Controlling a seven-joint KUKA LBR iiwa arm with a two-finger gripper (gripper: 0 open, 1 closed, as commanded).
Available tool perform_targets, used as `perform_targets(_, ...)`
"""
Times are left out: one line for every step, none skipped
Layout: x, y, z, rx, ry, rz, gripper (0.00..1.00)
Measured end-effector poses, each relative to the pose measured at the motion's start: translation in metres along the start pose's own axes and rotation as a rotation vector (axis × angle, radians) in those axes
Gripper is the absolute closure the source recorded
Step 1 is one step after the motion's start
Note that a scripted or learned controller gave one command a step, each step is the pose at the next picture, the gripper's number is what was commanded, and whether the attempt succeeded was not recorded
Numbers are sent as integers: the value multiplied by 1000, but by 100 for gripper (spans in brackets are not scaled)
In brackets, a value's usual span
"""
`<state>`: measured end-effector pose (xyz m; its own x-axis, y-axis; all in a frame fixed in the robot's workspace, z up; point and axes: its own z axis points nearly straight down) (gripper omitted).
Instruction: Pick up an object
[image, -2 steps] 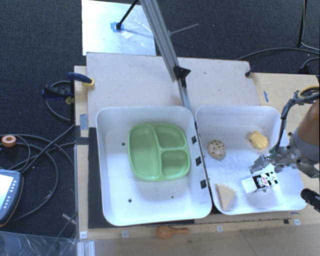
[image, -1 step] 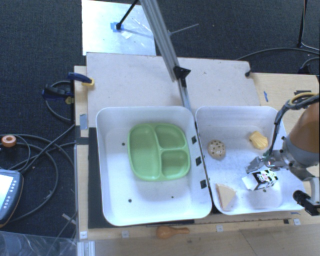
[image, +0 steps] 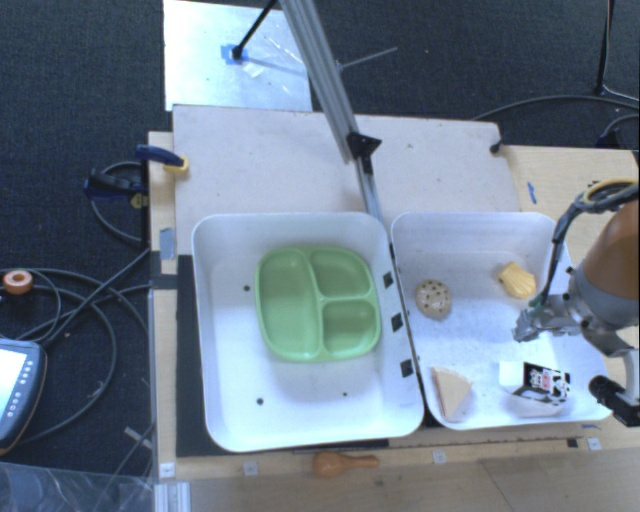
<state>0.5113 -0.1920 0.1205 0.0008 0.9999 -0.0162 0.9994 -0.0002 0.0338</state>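
The gripper (image: 530, 322) hangs over the right bin (image: 470, 232), at its right side, with the arm (image: 610, 270) reaching in behind it. Whether its jaws stand wide or narrow cannot be told from this slant, and nothing shows between them.

4 things lie in that bin. The yellow piece (image: 517, 280) sits just up from the jaws, the nearest of all. The black-and-white carton (image: 540, 386) lies just below them, toward the bin's near wall. The wedge (image: 452, 392) is below and to the left, and the cookie (image: 433, 298) is well to the left. The left bin (image: 215, 330) holds a green tray (image: 318, 303), far left of the jaws.

The step in hand looks like choosing a target and coming down on it. To do it well, the gripper should centre over 1 thing, most easily the yellow piece or the carton, and line the jaws across its narrow side. It should descend straight, keep away from the bin wall, and close only once the thing sits between the jaws. The carton near the wall risks a finger catching the rim.
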Motion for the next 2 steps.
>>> perform_targets(1,0,-44,28,14,-7,100)
perform_targets(2,5,-87,27,14,-8,100)
